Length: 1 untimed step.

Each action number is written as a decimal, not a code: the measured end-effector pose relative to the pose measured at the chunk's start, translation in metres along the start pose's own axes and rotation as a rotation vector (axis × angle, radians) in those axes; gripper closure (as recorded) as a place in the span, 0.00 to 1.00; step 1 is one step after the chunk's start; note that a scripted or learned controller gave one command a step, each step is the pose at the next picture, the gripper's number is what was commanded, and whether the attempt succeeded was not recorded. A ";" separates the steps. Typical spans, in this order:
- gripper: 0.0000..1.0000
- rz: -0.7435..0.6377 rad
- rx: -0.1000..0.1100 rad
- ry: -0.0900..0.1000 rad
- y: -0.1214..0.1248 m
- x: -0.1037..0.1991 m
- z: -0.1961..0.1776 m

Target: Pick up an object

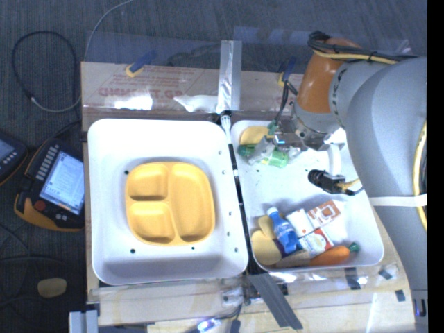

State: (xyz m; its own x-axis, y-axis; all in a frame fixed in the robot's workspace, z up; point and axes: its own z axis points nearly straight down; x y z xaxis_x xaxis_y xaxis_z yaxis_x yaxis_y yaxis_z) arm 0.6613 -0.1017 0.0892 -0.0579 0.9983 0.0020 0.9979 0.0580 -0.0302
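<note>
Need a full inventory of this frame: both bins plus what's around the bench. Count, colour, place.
bins: 2, white, side by side on bench
compartment tray: 1, yellow, centre of left bin
yellow item: 1, yellow, right bin's far left corner
green item: 1, green, by the end effector
bottle: 1, blue, right bin's near end
carton: 1, white and red, right of the bottle
carrot: 1, orange, along right bin's near wall
teach pendant: 1, dark with orange trim, floor left of bench
arm: 1, grey with orange band, from the right
end effector: 1, grey, over right bin's far end
</note>
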 end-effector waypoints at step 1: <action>0.00 0.001 -0.001 -0.001 0.000 0.000 0.000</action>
State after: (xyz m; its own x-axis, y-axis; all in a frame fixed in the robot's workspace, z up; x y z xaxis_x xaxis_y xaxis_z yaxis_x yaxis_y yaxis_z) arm 0.6614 -0.1017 0.0890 -0.0574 0.9983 0.0015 0.9979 0.0574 -0.0293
